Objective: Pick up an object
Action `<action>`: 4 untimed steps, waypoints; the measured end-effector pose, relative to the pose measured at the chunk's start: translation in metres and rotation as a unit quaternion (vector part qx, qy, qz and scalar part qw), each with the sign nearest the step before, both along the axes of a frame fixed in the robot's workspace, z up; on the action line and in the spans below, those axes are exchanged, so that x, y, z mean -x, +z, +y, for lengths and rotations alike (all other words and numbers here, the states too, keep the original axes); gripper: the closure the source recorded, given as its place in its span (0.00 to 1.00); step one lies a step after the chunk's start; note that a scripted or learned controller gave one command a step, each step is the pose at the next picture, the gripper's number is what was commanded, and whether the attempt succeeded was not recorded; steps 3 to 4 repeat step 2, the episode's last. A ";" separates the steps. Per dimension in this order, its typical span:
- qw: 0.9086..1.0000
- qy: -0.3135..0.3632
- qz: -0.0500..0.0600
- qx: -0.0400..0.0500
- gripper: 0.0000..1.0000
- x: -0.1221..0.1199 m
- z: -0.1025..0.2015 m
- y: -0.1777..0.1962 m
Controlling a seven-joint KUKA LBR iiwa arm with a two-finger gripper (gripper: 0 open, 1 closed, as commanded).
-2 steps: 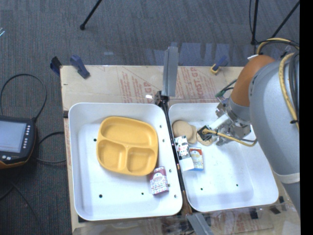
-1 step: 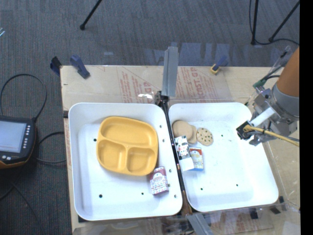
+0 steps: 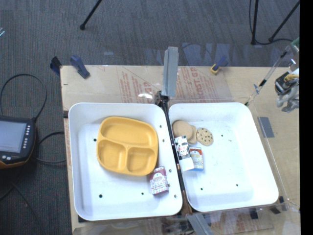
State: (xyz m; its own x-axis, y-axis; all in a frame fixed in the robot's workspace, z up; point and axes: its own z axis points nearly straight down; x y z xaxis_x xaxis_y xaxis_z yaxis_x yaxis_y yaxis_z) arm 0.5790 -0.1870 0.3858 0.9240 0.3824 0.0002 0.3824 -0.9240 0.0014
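While the claw point(image 3: 287, 93) hangs far right, its state untellable, the cookies point(image 3: 190, 132) and cartons point(image 3: 190, 156) lie untouched, nothing picked.

Two bins sit side by side on the table point(image 3: 112, 84). The left bin point(image 3: 80, 180) holds a divided plate point(image 3: 128, 145) toward its rear and a small packet point(image 3: 159, 180) at the plate's front right. In the right bin point(image 3: 244, 180), against its left wall, two cookies point(image 3: 183, 129) point(image 3: 205, 136) lie behind two small cartons point(image 3: 183, 148) point(image 3: 196, 159).
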 end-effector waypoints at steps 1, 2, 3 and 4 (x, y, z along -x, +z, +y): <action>1.000 -0.004 0.008 -0.002 1.00 0.033 0.010 -0.156; 1.000 -0.006 0.000 -0.001 1.00 -0.003 -0.025 -0.072; 1.000 -0.006 0.000 -0.001 1.00 -0.003 -0.025 -0.072; 1.000 -0.006 0.000 -0.001 1.00 -0.003 -0.025 -0.072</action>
